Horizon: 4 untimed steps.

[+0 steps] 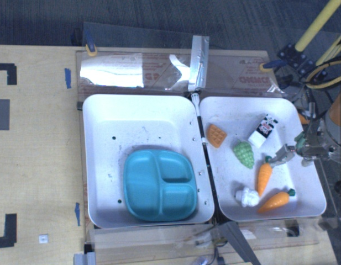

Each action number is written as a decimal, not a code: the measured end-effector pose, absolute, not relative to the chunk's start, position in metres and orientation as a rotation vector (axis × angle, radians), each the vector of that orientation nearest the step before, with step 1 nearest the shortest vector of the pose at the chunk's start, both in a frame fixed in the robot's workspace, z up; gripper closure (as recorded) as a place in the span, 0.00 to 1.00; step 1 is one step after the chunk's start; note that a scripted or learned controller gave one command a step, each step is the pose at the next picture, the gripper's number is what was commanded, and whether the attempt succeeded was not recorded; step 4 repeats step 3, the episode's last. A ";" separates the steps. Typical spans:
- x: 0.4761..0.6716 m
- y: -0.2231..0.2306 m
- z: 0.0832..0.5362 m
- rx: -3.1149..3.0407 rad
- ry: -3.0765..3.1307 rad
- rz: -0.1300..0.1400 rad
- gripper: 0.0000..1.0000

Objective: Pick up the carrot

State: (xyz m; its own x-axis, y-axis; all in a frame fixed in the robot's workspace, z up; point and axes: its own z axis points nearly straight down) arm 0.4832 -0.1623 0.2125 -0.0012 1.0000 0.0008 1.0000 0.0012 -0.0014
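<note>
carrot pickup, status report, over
Pincer at right bin's right side, just above upright carrot, nothing visibly held. Second carrot lies flat near front wall. White item beside both; green item to the left.

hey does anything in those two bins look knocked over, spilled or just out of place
Nothing looks spilled or broken. The blue divided tray lies flat in the left bin. In the right bin, two carrots, the waffle, a green piece and a small carton lie loosely scattered on their sides, which seems normal for a picking bin.
</note>
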 end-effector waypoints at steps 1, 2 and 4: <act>0.487 -0.153 0.091 -2.288 -2.156 -0.002 0.00; 0.487 -0.153 0.100 -2.289 -2.154 -0.001 1.00; 0.506 -0.098 0.201 -2.428 -1.996 -0.006 1.00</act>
